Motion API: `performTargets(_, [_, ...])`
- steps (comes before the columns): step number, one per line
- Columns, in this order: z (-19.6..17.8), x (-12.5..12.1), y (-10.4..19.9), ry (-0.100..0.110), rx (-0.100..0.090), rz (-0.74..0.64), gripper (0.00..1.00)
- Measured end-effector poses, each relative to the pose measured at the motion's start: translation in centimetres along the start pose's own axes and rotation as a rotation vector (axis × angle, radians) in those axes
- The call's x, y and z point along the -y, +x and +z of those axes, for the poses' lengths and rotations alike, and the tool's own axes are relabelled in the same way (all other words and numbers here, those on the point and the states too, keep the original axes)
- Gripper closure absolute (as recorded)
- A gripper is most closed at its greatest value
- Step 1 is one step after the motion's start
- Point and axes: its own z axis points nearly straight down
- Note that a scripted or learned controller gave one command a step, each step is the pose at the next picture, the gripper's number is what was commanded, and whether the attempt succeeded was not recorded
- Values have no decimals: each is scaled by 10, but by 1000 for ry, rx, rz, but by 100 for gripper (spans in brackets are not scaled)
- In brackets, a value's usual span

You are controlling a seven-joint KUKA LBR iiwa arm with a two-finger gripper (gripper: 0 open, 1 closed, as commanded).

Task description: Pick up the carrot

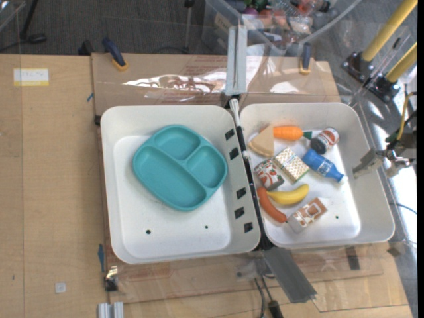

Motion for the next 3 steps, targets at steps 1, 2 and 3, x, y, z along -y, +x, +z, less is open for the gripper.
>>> performTargets(1, [118, -61, 5, 1, 0, 3, 0])
performTargets(2, [145, -149, 17, -7, 4, -85, 0])
performTargets(3, [147, -105, 47, -14, 5, -78, 0])
